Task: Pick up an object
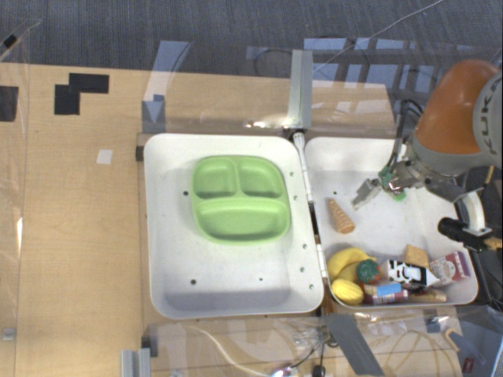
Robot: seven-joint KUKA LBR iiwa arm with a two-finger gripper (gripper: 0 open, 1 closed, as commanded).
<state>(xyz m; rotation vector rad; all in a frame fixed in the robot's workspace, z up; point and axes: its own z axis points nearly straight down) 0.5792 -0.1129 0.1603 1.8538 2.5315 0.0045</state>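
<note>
A pale wooden bench [71, 234] is seen from above at a slant, with dark grey carpet [196, 10] filling the upper part of the frame and black angular markings [78, 91] set on the bench at upper left. Two shallow white bins are placed side by side at centre. In the left bin [169, 281] a green divided plate [238, 198] is laid flat, its three compartments facing up. The right bin [346, 159] is entered from the right edge of the frame by the grey arm, whose orange band [456, 108] is visible at upper right. The gripper [371, 191] is held low over the middle of the right bin, its grey fingers [363, 194] pointed toward lower left; nothing is seen between them, and whether they are parted or closed cannot be told. A green part [393, 185] is seen just behind the fingers. A tan cone [340, 215] is lying just below and left of the fingertips, apart from them. Along the bin's lower edge a cluster is gathered: two yellow lemon-like pieces [346, 277], a small green ball [367, 271], a black-and-white item [405, 272], a tan wedge [416, 254] and a small carton [452, 268]. Cables [259, 352] are strewn along the bottom of the frame.
</note>
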